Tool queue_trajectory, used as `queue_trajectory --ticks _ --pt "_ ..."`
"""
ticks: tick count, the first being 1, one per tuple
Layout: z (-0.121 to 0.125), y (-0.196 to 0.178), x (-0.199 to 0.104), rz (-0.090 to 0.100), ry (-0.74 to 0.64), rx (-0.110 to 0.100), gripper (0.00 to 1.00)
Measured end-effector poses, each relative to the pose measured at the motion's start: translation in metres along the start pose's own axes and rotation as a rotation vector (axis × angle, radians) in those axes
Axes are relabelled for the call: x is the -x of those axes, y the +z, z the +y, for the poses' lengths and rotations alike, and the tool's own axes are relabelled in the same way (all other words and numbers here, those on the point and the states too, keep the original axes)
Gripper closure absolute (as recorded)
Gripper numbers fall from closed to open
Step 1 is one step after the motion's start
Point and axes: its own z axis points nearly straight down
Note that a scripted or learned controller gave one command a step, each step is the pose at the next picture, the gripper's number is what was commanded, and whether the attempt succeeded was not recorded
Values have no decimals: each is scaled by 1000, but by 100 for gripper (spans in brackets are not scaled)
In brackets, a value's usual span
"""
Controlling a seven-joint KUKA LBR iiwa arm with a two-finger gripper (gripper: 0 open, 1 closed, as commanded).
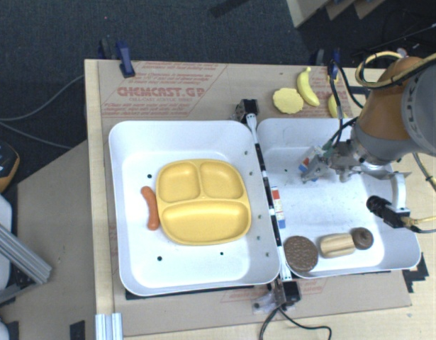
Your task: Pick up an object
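Smooth white bins (132, 147) hold a glossy yellow three-compartment plate (202, 202).

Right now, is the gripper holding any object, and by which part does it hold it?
It cannot be told. The gripper sits low in the right bin, away from the brown round cookie and wooden cylinder; nothing visible shows between its fingers.

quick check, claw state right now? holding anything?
Claw: cannot be told. It sits over the upper part of the right bin, apart from the brown disc and wooden piece near its front edge.
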Motion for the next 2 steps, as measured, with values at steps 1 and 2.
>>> queue_trajectory --ticks 1,2 --pt "59 21 -25 3 -4 1 0" --pt "58 9 -23 1 -1 0 100"
